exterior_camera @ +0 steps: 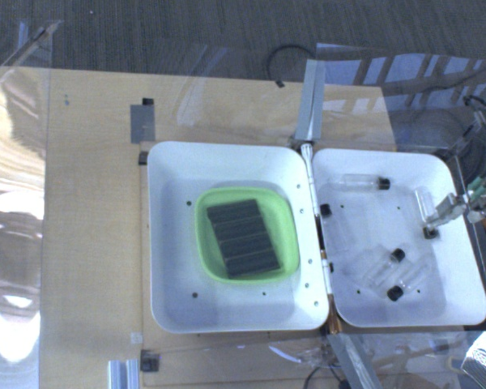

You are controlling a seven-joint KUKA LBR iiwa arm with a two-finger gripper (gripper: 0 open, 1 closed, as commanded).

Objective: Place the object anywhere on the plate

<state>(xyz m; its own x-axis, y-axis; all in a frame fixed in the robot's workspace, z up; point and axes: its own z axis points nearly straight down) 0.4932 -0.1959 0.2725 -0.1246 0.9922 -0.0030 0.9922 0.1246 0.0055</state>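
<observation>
A lime green square plate sits in the middle of the left white bin. A dark grey ridged rectangular block lies flat on the plate, turned slightly askew. At the far right edge of the right bin, part of my gripper reaches in over the rim, partly cut off by the frame. It is far from the plate and the block. A clear vial with a black cap lies just left of the gripper; I cannot make out any contact between them.
The right bin holds several clear vials with black caps, such as one at the back and two near the front. A grey metal post stands behind the seam between the bins. Cables hang at the far right.
</observation>
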